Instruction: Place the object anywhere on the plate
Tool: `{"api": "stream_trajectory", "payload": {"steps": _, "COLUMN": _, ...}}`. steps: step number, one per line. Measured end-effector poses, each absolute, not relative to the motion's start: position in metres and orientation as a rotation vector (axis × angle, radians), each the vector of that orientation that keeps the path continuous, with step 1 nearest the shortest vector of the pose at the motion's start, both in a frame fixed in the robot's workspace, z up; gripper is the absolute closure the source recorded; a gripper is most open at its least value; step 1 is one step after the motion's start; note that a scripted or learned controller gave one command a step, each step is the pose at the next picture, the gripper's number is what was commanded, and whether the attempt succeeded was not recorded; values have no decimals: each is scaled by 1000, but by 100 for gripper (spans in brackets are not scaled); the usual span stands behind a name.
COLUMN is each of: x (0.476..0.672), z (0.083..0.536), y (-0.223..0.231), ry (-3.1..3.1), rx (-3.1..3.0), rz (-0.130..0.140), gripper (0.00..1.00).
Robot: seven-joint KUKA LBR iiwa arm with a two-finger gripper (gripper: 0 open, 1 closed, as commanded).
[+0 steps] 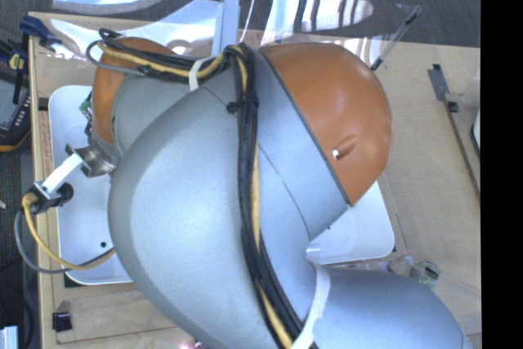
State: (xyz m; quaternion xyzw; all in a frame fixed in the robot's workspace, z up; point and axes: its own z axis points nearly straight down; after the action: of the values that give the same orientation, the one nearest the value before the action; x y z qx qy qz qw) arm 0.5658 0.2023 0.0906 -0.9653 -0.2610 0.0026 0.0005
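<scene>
Arm [212, 200]: grey, with orange band [343, 118], sprawled over both bins, hiding most of them. Left bin [69, 176]: white rim and floor visible beside the wrist. Cable [245, 176]: black and yellow, along the arm. Jaws: hidden, state undeterminable. Object, plate: hidden, location undeterminable. Tabletop [425, 143]: pale wood.

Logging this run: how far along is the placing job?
Nothing can be confirmed done. The large grey arm with orange joint caps leans over both shallow white bins, covering most of them, so whatever is in hand is hidden. Whether the placing remains to be done cannot be judged from here.
</scene>
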Motion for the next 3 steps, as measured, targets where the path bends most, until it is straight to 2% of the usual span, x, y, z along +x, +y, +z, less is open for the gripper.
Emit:
{"api": "stream_trajectory", "payload": {"steps": 1, "x": 622, "z": 91, "y": 181, "ry": -1016, "rx": -2969, "rz": 8, "gripper": 0}}
{"api": "stream_trajectory", "payload": {"steps": 2, "x": 646, "z": 163, "y": 220, "ry": -1089, "rx": -2944, "rz": -1, "gripper": 0}}
{"api": "stream_trajectory", "payload": {"steps": 3, "x": 643, "z": 206, "y": 205, "ry": -1073, "rx": -2949, "rz": -1, "gripper": 0}}
